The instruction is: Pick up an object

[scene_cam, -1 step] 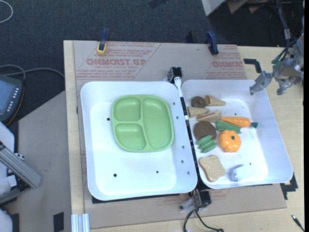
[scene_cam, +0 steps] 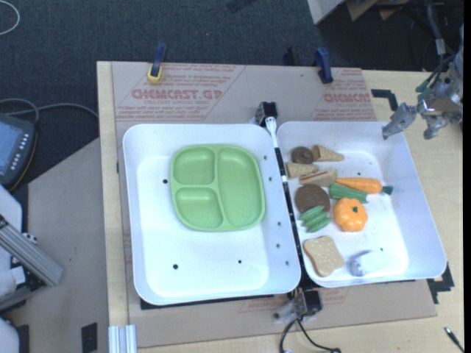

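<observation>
We are hovering our gripper (scene_cam: 416, 121), spread and empty, at one o'clock above the food (scene_cam: 333, 197), choosing a target.

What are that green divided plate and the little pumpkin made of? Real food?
Green plate: probably moulded plastic, with a smooth matte surface of one even colour. Pumpkin: likely a plastic toy, glossy and uniformly orange. Neither can be confirmed by look alone.

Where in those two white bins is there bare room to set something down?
Left bin: bare floor in front of the green divided plate and along its left wall. Right bin: bare strip along the right wall, beyond the carrot and pumpkin. Its left half is crowded with toy food.
</observation>
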You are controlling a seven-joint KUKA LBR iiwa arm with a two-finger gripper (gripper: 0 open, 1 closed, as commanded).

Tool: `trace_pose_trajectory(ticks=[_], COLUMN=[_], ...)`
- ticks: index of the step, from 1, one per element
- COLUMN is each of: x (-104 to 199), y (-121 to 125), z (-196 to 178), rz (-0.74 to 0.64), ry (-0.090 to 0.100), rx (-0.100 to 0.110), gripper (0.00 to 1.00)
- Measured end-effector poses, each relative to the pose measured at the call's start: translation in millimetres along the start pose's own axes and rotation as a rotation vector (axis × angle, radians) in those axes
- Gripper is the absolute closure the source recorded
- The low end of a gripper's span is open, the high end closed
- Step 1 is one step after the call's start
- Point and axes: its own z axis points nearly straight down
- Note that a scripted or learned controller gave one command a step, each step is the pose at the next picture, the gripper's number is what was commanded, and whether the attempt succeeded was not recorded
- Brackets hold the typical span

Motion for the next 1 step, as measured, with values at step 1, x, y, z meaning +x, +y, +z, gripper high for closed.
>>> trace_pose_trajectory(ticks=[1], x=[6.6], y=[-3.5], z=[62.2], rz=[-0.001], ry=[0.002], rx=[0.007], gripper=[0.00])
